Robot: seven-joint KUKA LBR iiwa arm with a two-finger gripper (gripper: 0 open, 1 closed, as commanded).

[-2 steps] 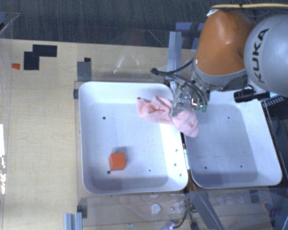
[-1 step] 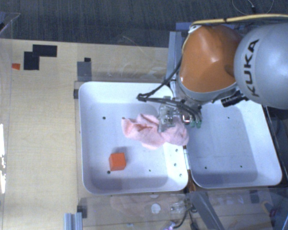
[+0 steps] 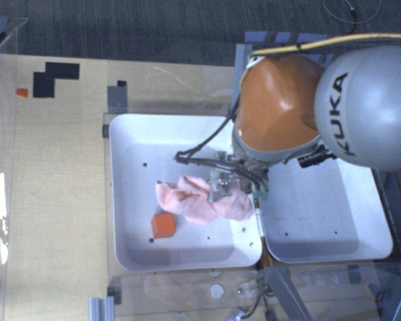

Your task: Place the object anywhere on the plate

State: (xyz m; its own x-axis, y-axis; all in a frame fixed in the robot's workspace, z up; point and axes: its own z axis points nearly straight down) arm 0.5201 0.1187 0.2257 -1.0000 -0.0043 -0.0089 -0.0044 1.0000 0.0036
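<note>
Gripper [image 3: 222, 187] is down over the right part of the pink cloth [image 3: 200, 202] in the left bin [image 3: 130, 179]. Can't tell the jaw state; the wrist hardware hides it. Can't confirm a hold either, since the cloth lies spread on the bin floor. It's crumpled, mid-bin, with an orange block [image 3: 164, 225] just beside its near-left edge. No plate I can pick out; the right bin [image 3: 334, 226] looks like the likely drop spot, my guess.

To do this well: pinch a raised fold, not flat fabric, lift straight up until the cloth clears the shared bin wall, and watch for the trailing edge dragging the block.

Surface is a pale wood bench [image 3: 53, 179] with black marks at the far left and dark carpet [image 3: 154, 12] beyond.
</note>
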